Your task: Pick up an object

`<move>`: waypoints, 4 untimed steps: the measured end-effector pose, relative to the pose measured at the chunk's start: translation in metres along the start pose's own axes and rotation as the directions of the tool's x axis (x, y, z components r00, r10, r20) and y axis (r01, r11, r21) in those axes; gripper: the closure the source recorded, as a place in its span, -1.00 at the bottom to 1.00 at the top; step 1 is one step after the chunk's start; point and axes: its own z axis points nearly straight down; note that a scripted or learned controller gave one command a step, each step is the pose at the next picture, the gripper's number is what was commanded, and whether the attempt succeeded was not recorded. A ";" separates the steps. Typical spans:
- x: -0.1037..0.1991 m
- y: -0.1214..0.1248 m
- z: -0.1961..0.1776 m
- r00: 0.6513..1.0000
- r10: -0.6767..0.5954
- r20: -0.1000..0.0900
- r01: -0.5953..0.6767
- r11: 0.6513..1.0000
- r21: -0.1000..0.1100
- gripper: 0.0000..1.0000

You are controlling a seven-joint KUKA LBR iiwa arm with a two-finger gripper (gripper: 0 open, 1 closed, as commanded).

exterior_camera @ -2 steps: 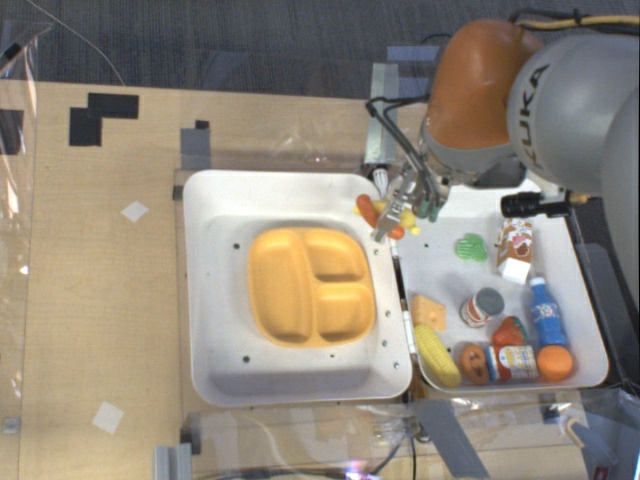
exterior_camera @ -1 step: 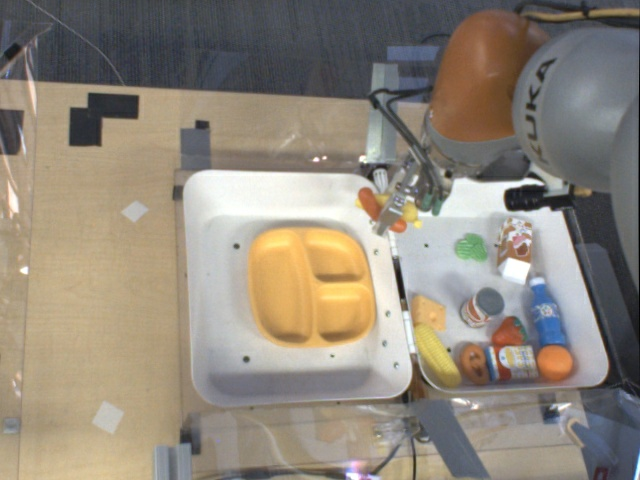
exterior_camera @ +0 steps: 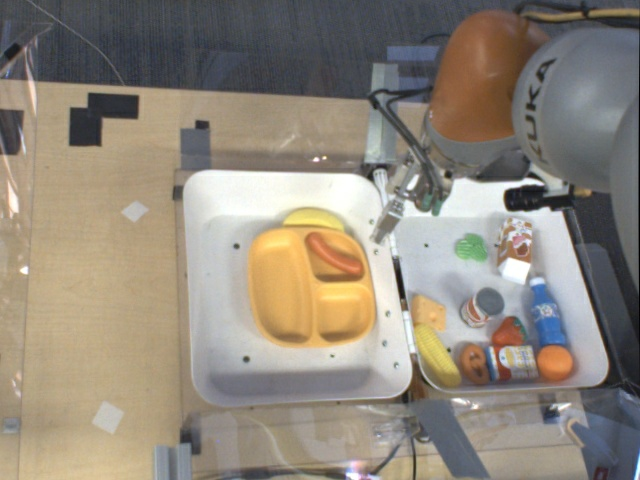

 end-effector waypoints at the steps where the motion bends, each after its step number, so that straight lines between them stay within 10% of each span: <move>1: -0.035 -0.104 0.011 0.978 -0.207 -0.004 0.207 0.978 0.006 -1.00; 2: -0.036 -0.144 0.105 0.991 -0.130 -0.003 0.130 0.991 0.004 -1.00; 3: -0.004 -0.155 0.107 0.997 0.078 0.001 -0.078 0.997 0.003 -1.00; 4: -0.071 -0.134 0.110 0.951 0.308 -0.001 -0.308 0.951 0.005 -1.00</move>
